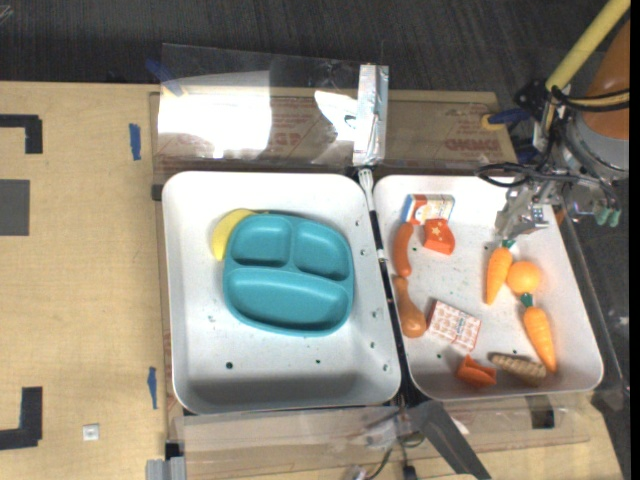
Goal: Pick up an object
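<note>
You have the gripper (524, 214) at the upper right of the frame, over the right bin (590, 368), its tip just above a carrot (497, 272). Whether it is open or closed, you cannot tell, and nothing is visibly held. An orange (524, 276) touches that carrot; a second carrot (539, 335) lies lower right. The left bin (190, 368) holds a teal divided plate (288, 272).

Flat light-brown wooden bench (70, 268) with black marks on its left part. Resting on it side by side (edges touching): left shallow white plastic bin (190, 348), right shallow white plastic bin (580, 358).
</note>
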You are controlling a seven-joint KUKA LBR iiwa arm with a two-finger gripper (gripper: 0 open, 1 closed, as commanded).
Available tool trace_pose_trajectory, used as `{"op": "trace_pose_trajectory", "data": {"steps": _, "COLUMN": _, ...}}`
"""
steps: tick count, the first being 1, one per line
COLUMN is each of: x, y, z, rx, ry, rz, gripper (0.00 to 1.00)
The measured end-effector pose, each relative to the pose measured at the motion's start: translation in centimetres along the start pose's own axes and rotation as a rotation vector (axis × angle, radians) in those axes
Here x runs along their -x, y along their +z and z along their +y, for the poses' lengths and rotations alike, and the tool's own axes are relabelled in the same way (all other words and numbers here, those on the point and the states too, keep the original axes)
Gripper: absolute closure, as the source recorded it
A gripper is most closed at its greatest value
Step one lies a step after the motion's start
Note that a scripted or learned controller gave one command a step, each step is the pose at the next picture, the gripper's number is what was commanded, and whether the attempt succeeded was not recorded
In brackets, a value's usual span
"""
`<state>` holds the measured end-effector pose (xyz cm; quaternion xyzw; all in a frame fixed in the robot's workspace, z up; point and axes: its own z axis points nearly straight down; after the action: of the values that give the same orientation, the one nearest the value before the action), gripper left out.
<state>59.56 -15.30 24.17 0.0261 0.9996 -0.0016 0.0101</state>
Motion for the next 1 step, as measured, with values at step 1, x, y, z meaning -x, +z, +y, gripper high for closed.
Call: {"op": "trace_pose_trajectory", "data": {"steps": 1, "x": -2.84, "y": 14.43, "z": -0.44, "rx": 0.002, "ry": -0.016, "rz": 0.010, "gripper": 1.00}}
